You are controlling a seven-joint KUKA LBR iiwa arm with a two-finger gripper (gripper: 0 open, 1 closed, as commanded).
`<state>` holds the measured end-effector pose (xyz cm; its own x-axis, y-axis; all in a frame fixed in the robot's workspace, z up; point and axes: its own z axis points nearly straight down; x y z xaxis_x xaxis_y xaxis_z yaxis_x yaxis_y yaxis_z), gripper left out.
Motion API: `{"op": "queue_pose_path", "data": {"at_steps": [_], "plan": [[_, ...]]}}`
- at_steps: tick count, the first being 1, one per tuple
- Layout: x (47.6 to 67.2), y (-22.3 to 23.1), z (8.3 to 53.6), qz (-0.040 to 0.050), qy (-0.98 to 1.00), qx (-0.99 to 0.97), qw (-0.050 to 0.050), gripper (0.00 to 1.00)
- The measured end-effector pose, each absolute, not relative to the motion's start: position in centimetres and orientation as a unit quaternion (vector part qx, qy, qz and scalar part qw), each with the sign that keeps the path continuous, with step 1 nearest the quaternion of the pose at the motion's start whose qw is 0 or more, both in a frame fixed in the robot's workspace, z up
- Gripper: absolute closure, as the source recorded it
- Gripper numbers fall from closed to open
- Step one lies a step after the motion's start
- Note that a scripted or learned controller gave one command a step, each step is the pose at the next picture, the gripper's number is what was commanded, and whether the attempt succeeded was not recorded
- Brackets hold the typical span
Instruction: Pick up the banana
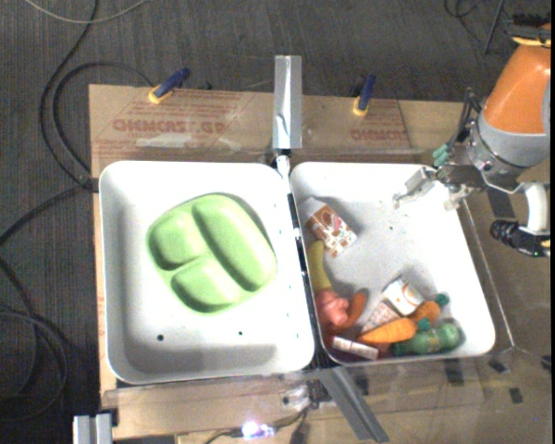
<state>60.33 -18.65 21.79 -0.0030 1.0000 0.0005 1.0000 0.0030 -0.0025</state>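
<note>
dark carpet around counter. your claw, state unclear, hangs well apart from banana; it's wedged against the bin wall, so fingers may slip or snag.

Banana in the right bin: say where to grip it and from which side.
Grip the banana mid-length, from above, fingers closing across its narrow width. It lies lengthwise against the right bin's left wall, its lower end by the pink toy, so the upper half is probably freer.
</note>
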Motion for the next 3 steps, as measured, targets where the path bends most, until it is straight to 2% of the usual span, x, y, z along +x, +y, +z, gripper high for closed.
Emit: {"op": "queue_pose_path", "data": {"at_steps": [1,2,3], "plan": [[59.3,-11.2,12.1,-0.0055,-0.706,-0.708,-0.009,0.0],[67.5,-13.5,11.1,-0.002,-0.868,-0.497,-0.006,0.0],[65.9,-13.9,38.1,0.0008,-0.83,-0.557,-0.001,0.0]]}}
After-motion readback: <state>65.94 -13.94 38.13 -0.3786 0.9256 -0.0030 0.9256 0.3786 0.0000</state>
